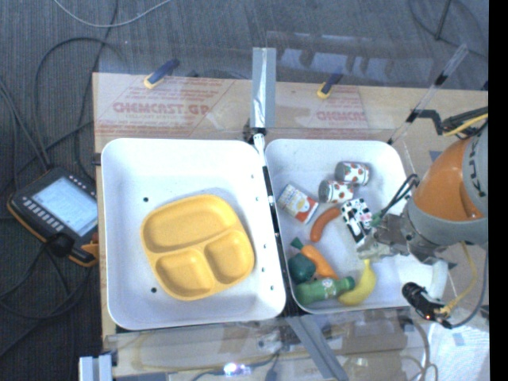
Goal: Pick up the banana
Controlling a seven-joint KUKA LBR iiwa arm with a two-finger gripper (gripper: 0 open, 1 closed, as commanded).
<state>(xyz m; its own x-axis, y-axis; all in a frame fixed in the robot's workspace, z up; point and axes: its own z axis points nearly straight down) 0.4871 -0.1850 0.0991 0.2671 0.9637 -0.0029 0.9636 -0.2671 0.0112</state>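
The gripper hangs just above the banana, apparently lining up; its grip I cannot tell.

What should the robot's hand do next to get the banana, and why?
Probably slide a little toward the bin's near edge and then lower. The hand sits just above the banana, which lies untouched at the front of the right bin, against a green bottle.

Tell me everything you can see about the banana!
The banana is small, yellow and curved, with a smooth, toy-like look. It lies flat near the front edge of the right bin, stem end pointing up toward the gripper just above it. Its lower end touches a green vegetable lying beside it.
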